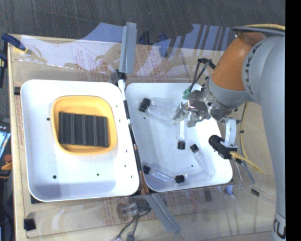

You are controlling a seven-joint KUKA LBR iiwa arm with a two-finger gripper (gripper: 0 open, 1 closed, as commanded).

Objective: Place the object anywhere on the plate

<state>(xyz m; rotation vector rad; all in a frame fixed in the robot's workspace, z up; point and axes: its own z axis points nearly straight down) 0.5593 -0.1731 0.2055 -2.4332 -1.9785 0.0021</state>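
Note:
A yellow plate [83, 104] with a black ridged insert [84, 129] lies in the left white bin [40, 174]. Several clear tubes with black caps lie in the right bin [160, 139]. One tube [181, 133] points straight down, its black cap [181, 145] at the low end and its top just under my gripper [189, 112]. The gripper hangs over the upper middle of the right bin, well right of the plate. Whether that tube sits between the fingers or lies on the bin floor is unclear.
Other capped tubes lie at the right bin's upper left [153, 108], bottom left [159, 174] and lower right [203, 160]. A loose black cap [179, 178] lies near the bottom rim. A black divider strip [130, 134] runs between the bins. The arm's orange band [233, 64] rises at right.

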